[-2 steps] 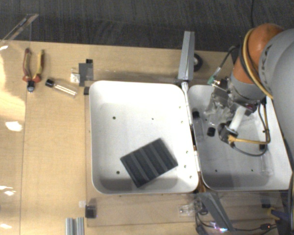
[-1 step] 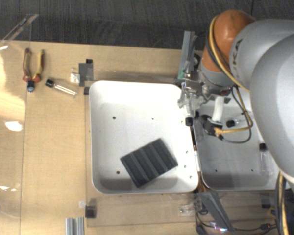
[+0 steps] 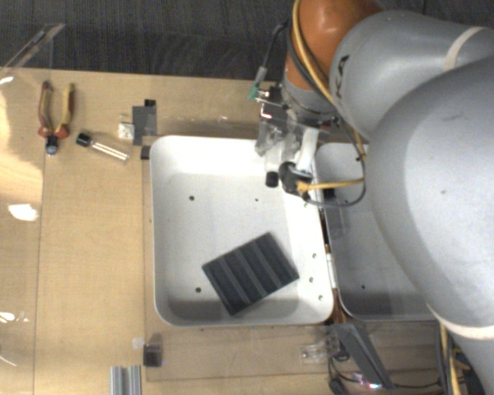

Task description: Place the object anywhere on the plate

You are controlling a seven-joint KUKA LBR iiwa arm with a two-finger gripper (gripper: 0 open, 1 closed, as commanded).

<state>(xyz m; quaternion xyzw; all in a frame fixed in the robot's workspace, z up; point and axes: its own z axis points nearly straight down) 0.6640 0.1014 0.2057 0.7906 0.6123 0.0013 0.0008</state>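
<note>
A dark grey ribbed rectangular plate (image 3: pixel 249 272) lies tilted in the near right part of the left white bin (image 3: pixel 181 220). My gripper (image 3: pixel 277 169) hangs over the far right corner of that bin, well away from the plate, under the orange band of the wrist (image 3: pixel 333 11). A small dark tip (image 3: pixel 272 179) shows at its lower end; whether this is a held object or part of the gripper is unclear. The large grey arm hides most of the right bin (image 3: pixel 379 303).
On the bench to the left lie red-handled pliers (image 3: pixel 55 113) and a small clear tube with a black cap (image 3: pixel 103 146). A black bracket (image 3: pixel 146 119) stands at the left bin's far left corner. Cables hang by the wrist.
</note>
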